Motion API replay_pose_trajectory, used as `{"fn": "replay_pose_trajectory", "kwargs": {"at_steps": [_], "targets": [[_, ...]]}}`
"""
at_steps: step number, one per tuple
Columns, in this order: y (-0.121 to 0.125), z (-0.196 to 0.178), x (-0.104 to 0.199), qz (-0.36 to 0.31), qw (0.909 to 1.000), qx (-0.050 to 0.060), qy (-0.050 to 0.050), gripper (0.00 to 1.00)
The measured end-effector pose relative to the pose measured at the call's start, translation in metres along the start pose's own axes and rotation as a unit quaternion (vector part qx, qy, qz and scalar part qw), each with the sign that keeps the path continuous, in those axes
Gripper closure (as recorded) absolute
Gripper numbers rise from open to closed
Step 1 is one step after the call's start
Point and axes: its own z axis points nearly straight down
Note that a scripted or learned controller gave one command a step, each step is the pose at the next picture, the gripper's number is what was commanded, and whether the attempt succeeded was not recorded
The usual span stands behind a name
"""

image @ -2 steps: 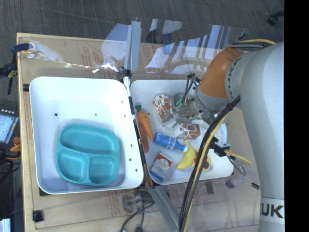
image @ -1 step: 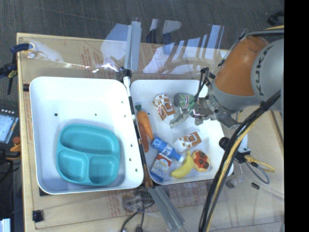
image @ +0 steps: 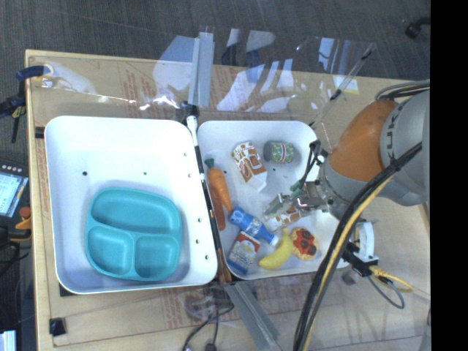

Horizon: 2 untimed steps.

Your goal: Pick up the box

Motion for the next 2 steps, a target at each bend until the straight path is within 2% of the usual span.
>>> {"fn": "replay_pose_trajectory", "kwargs": {"at_steps": [1, 2], "targets": [[0.041, 0.047, 0.0, 0.003, 1.0, -0.004, -0.002, 0.0], [-0.022, -0.062, 0.0, 0.024, 0.9997, -0.002, 0.0, 0.0]]}}
